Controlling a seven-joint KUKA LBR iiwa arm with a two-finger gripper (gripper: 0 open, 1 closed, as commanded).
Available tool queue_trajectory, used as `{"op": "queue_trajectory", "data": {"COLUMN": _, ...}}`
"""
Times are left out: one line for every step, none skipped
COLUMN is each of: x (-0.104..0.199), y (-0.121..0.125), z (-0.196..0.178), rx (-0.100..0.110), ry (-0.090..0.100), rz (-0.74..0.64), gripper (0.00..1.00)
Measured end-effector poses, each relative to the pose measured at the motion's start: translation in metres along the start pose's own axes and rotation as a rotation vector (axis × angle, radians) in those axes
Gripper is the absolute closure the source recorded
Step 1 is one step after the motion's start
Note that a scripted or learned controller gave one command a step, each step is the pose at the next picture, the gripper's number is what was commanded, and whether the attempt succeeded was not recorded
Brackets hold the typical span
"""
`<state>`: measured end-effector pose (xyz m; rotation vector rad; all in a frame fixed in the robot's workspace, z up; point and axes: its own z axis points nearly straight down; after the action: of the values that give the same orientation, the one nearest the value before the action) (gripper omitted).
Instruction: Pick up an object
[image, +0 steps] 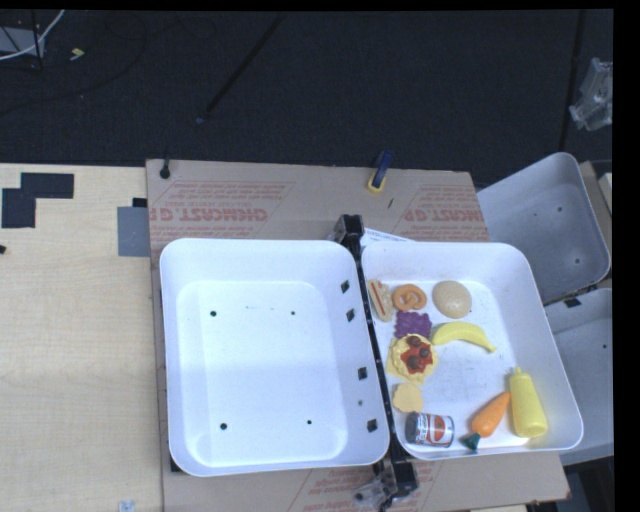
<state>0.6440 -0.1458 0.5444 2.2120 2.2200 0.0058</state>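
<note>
The task stands at its start: nothing has been picked, and the toy food, among it a banana (463, 335), a carrot (489, 414) and a mustard bottle (526, 403), lies in the right bin (540, 300); next comes choosing one well apart from its neighbours

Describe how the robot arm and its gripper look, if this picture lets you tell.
This picture does not let me tell their colours, shape or markings. On the right, where the arm reaches in, I see flat grey metal plates and, at the top edge, a small pale grey object too blurred to identify.
</note>
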Motion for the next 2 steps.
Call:
{"op": "queue_trajectory", "data": {"x": -0.04, "y": -0.01, "z": 0.007, "rx": 0.011, "ry": 0.002, "rz": 0.006, "gripper": 1.0}}
{"op": "queue_trajectory", "data": {"x": -0.066, "y": 0.0, "z": 0.007, "rx": 0.01, "ry": 0.002, "rz": 0.004, "gripper": 1.0}}
